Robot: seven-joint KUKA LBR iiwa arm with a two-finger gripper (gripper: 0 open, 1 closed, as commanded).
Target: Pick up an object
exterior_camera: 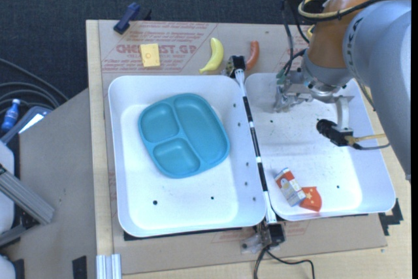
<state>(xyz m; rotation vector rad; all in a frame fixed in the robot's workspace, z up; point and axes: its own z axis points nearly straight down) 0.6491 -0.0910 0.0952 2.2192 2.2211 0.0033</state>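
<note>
Bins sit side by side on the bench in the camera view: the left bin (124, 160) carries a blue divided tray (183, 134), the right bin (366, 189) a small red-and-white packet (289, 187) lying against an orange piece (309, 198) near its front edge. Above the right bin's far end the grey arm (382, 42) lowers its gripper (285, 101), well apart from the packet, and whether its grasp is released or clenched cannot be told. A yellow banana (212, 55) lies behind the bins.
</note>
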